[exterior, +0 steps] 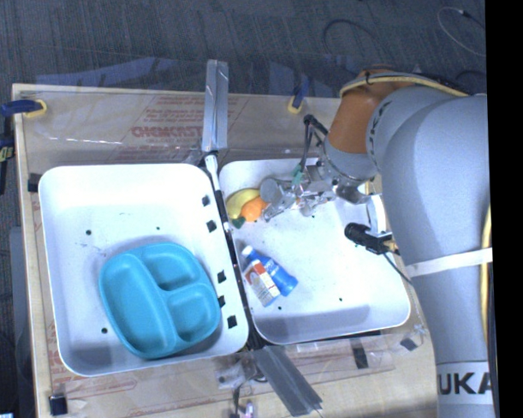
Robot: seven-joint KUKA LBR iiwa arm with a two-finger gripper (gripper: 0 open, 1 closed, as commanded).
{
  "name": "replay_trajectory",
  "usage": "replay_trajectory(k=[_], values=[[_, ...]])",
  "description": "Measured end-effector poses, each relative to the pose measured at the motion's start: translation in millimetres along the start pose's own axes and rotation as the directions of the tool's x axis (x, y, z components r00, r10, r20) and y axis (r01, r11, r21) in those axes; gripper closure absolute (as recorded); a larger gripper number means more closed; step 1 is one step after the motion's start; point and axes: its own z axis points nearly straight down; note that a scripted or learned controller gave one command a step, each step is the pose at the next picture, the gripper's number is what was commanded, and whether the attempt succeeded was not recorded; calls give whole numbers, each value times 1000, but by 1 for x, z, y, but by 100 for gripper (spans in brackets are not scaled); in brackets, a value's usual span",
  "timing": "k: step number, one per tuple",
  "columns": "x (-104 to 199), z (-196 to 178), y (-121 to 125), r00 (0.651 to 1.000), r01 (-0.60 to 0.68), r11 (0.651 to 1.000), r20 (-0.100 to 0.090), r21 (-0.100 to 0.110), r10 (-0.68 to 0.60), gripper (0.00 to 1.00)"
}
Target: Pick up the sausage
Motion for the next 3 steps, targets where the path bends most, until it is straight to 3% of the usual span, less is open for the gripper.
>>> replay_trajectory(k=[1,2,3], values=[[2,0,-84,997,75,996,24,-38,-74,0],[8,3,-116,992,121,992,25,-36,-120,0],[-1,-2,-36,992,121,992,27,-39,-120,0]])
